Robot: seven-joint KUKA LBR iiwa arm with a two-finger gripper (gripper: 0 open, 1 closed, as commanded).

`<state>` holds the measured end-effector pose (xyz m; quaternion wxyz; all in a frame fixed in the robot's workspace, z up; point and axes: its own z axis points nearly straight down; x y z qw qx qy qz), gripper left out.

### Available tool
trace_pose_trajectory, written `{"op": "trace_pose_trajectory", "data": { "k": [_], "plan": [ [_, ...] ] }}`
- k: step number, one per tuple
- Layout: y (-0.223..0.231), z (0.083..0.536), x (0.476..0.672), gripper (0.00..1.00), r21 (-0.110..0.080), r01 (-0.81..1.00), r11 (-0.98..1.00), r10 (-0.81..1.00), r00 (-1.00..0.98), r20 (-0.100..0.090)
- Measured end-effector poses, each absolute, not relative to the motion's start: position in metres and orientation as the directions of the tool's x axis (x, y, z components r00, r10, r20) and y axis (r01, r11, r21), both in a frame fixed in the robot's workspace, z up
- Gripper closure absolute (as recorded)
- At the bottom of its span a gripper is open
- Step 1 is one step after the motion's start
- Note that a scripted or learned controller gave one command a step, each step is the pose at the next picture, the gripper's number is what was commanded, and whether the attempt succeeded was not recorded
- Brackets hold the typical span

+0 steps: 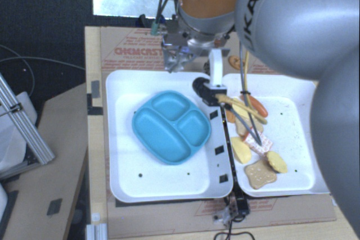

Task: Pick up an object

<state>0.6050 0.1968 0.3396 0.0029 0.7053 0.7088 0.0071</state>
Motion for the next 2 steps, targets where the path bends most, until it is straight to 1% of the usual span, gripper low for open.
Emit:
{"op": "trace_pose_trajectory", "data": {
  "k": [1, 2],
  "plan": [
    [0.198, 0.3639, 0.5521, 1.0, 0.002, 1.0, 0.005, 1.0, -0.005, 0.002],
    [0.1979, 0.3728, 0.5543, 1.0, 0.003, 1.0, 0.008, 1.0, -0.008, 0.003]
  ]
}}
